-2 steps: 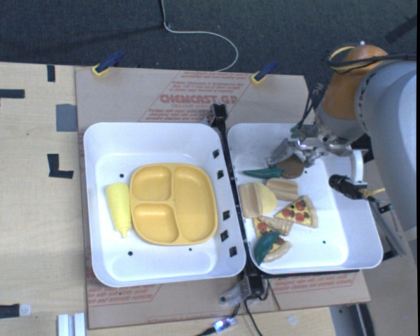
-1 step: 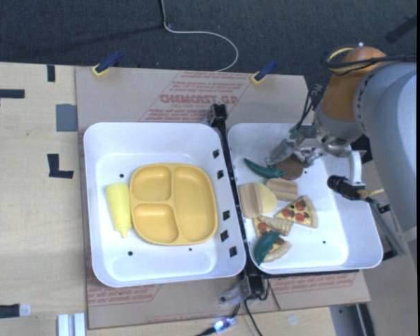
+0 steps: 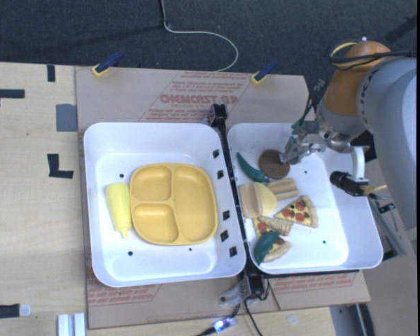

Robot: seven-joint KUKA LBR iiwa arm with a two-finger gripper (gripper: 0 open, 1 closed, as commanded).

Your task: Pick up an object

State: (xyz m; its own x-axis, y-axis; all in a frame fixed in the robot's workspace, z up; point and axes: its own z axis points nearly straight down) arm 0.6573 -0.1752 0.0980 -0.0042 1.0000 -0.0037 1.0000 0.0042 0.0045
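Gripper (image 3: 292, 152), fingers' state unclear, hangs beside a brown disc (image 3: 272, 163); centring over it first should steady the grasp.

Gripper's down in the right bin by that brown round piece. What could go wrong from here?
1. The gripper sits at the edge of the brown disc, not over its middle; a flat piece like that may slip out.
2. The green pepper and tan block lie close by, so a sweep could knock them.
3. The disc lies near the bin's back wall, which may crowd the approach.
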